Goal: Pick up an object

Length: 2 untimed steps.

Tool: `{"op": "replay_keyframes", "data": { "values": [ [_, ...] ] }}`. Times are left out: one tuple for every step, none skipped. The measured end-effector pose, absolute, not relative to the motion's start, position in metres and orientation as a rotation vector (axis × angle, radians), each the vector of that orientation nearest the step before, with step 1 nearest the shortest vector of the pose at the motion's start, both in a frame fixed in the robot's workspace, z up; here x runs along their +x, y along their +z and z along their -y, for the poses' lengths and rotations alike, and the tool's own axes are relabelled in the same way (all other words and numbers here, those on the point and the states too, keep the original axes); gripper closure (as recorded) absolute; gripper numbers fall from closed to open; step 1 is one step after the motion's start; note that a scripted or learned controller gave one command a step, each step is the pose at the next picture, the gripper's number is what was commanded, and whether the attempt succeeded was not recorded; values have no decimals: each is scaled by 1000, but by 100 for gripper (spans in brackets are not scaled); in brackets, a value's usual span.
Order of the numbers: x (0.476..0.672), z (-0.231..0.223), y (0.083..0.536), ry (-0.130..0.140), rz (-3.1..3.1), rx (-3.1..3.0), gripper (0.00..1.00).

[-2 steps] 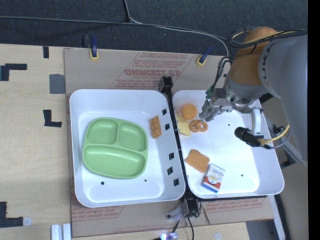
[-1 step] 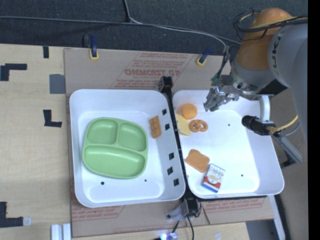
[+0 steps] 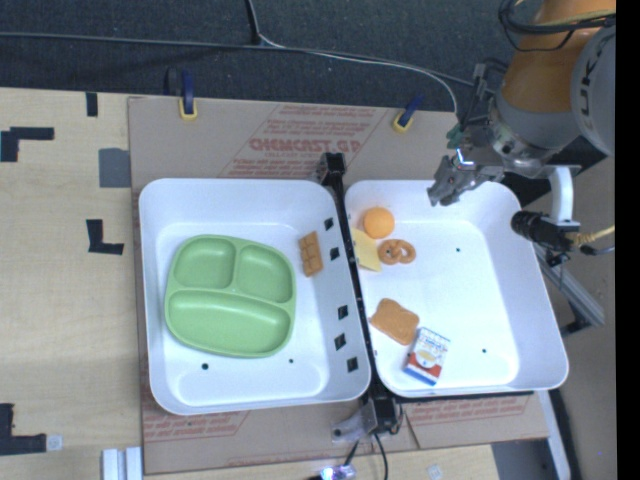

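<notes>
On the left, the left bin (image 3: 160, 363) holds a green divided plate (image 3: 231, 295), which lies flat and takes most of the floor. Just beside the plate, against the right wall of this bin, rests a small brown cracker (image 3: 311, 253); it looks as if it was pushed there, near the divider between both bins.

In the right bin (image 3: 520, 318) the small things are gathered on the left half. An orange ball (image 3: 377, 221) sits near the divider, touching a yellow cheese slice (image 3: 367, 252) that lies partly under it, and a pretzel (image 3: 397, 252) rests on the edge of this slice. Lower there is a piece of toast (image 3: 394, 320), and just beside it a small white carton (image 3: 426, 356) with red and blue print, lying tilted. Probably they are spread loosely so that any of them can be taken.

The gripper (image 3: 446, 190) hangs at the back rim of the right bin, to the right of the ball and well above the floor, pointing down and slightly left. Nothing is between its fingers; whether they are spread or closed cannot be judged, because they look like one dark shape.

The ball and the pretzel are the nearest candidates: they lie near the gripper, to its left and lower. The toast and the carton are well apart from it.
</notes>
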<state>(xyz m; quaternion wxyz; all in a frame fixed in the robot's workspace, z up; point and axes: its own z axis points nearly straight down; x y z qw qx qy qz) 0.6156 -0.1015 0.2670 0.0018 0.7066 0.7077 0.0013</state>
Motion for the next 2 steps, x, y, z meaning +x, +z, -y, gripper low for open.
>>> {"op": "replay_keyframes", "data": {
  "values": [
    [616, 101, 293, 2, -2223, 2219, 100],
    [594, 53, 284, -2, -2228, 2218, 100]
  ]
}}
